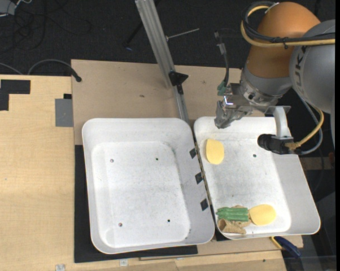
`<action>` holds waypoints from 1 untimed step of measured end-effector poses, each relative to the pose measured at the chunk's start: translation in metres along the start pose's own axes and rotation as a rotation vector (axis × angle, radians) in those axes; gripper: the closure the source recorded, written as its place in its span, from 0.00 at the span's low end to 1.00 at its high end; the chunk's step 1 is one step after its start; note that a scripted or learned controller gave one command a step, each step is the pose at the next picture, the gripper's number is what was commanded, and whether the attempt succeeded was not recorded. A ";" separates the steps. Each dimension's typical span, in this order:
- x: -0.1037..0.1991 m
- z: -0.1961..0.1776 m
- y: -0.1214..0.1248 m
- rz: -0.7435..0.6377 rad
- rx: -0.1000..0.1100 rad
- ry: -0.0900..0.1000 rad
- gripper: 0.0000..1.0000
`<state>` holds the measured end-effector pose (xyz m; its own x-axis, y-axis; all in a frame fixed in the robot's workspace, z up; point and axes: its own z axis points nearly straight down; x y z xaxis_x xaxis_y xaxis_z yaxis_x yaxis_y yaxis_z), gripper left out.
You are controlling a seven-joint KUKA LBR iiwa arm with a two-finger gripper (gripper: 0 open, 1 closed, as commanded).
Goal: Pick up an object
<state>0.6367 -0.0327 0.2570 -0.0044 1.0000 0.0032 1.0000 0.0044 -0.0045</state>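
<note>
I have the gripper (225,119) parked over the far edge of the right bin (283,176), up near its back-left corner, and from this slant I can't make out its state, so I'm not calling it. Nothing hangs below it that I can see. Candidates all sit in the right bin: a pale yellow oval piece (214,151) lying flat near the left wall, just in front of and below the gripper, apart from everything else; then a cluster in the near-left corner, with a green ridged object (233,213) touching a small tan object (233,226) beneath it and a second yellow piece (262,214) just beside the green one on its right. The left bin (96,151) has no candidates. My read: this is the approach step, pick not yet made. The nearest and cleanest target is the yellow oval, since it's isolated, though it's flat and low, so the fingers would need to go right down to the bin floor and straddle its short axis. It also sits close to the bin's left wall and the black clips (197,165) on the divider, so I'd watch clearance on that side. The corner cluster is worse: objects touching, walls on two sides. Next move calls for a short shift toward the camera, then a straight descent over the oval.
</note>
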 end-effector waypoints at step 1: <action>0.060 0.001 -0.009 0.000 0.001 0.000 1.00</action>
<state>0.6274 0.0276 0.2563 -0.0046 1.0000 0.0028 1.0000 0.0046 -0.0054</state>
